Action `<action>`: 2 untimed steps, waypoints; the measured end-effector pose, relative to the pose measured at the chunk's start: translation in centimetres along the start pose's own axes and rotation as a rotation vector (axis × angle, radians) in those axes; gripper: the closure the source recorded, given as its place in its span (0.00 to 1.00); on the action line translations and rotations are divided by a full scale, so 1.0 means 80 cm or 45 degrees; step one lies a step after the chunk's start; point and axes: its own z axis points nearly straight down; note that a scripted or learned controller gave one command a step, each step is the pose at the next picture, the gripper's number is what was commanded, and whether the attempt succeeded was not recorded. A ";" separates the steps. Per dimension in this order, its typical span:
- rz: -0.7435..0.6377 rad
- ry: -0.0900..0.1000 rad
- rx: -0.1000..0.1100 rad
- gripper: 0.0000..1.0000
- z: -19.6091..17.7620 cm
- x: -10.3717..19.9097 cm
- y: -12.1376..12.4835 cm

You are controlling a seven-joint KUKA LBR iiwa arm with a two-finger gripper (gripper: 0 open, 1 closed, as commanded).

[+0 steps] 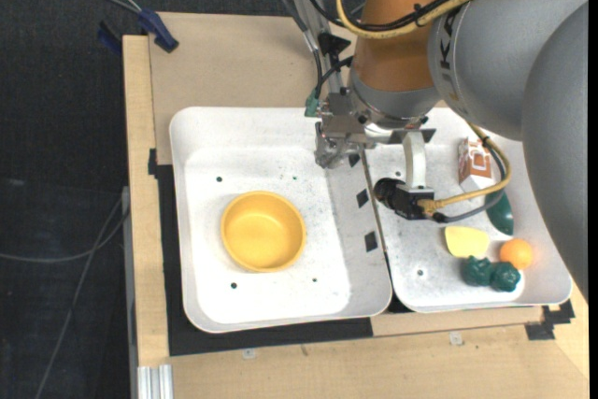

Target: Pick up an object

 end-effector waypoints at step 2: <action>0.004 -0.001 0.006 1.00 0.003 0.005 -0.007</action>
